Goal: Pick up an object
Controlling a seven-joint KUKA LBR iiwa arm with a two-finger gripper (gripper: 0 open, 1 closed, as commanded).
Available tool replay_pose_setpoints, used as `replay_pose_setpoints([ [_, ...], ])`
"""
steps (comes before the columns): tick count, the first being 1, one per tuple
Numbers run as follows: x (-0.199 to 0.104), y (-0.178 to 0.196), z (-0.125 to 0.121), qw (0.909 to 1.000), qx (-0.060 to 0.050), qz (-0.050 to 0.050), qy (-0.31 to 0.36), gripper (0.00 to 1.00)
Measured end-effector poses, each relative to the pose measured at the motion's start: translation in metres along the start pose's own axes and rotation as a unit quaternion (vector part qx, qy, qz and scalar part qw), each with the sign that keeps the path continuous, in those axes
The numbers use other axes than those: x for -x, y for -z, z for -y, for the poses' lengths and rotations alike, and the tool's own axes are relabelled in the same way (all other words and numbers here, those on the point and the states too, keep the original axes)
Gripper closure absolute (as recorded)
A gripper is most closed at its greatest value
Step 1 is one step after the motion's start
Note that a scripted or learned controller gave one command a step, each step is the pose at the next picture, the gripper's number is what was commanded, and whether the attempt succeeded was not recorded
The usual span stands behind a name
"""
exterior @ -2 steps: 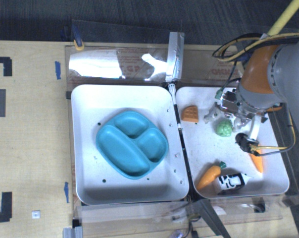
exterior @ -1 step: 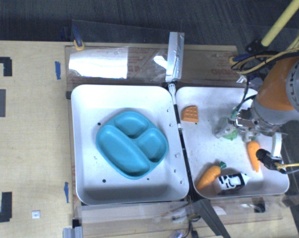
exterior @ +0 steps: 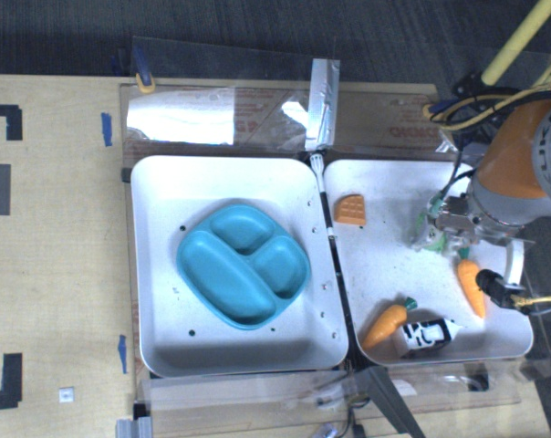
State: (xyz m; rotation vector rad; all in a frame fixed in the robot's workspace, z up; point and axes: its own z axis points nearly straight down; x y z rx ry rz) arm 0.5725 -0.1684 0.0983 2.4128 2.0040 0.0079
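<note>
Hanging over the right bin (exterior: 394, 176) toward its 3 o'clock edge, the gripper (exterior: 437, 231) points down at the white floor, its tip a greenish blur; how far it is spread cannot be told, and nothing can be seen between its parts. The arm (exterior: 517, 167), with its orange band, comes in from 3 o'clock. Just at the gripper's 4 o'clock lies a carrot (exterior: 472, 286), long axis roughly 12 to 6, apart from the tip. At 6 o'clock in the same bin a second carrot (exterior: 385, 326) lies tilted, touching a black-and-white object (exterior: 428, 333). An orange waffle (exterior: 350, 210) sits at 9 o'clock, near the divider. The left bin (exterior: 157, 190) holds a blue tray (exterior: 243, 265) with three compartments.
</note>
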Motion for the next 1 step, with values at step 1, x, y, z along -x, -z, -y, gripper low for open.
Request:
replay_pose_setpoints([
  [1, -0.0455, 0.1045, -0.0046, 0.9992, 0.000, 0.000, -0.039, 1.00],
])
